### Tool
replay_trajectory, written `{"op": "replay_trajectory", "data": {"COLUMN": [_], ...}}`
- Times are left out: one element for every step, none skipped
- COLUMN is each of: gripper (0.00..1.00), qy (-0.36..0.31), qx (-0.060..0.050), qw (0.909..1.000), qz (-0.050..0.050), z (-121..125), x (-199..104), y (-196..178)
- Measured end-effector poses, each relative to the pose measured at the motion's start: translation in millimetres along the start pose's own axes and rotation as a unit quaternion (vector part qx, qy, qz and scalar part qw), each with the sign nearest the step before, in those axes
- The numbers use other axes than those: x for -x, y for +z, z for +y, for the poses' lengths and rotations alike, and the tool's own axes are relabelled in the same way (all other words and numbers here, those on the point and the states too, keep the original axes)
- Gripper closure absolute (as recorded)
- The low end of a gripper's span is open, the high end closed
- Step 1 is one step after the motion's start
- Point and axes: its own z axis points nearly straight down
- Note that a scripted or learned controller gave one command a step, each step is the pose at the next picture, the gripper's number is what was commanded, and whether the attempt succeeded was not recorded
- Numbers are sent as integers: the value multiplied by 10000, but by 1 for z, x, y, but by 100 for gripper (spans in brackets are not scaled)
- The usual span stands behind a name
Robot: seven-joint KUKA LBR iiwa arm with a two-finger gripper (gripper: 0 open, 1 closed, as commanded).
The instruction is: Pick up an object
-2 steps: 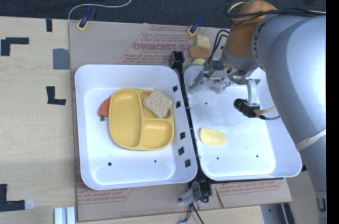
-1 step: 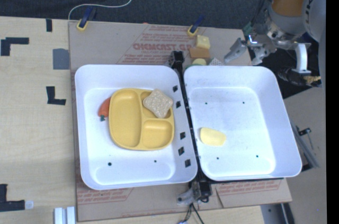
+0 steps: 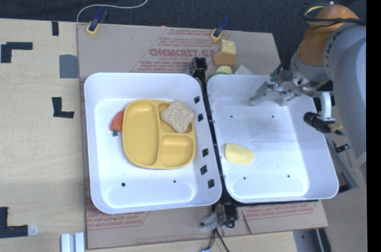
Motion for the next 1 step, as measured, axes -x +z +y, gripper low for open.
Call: {"op": "replay_trajectory", "data": {"gripper": [0], "qy": [-41], "qx": [8], "qw": [10000], "qz": [9], "z": [-60], "x": [-66], "y": [-9]}}
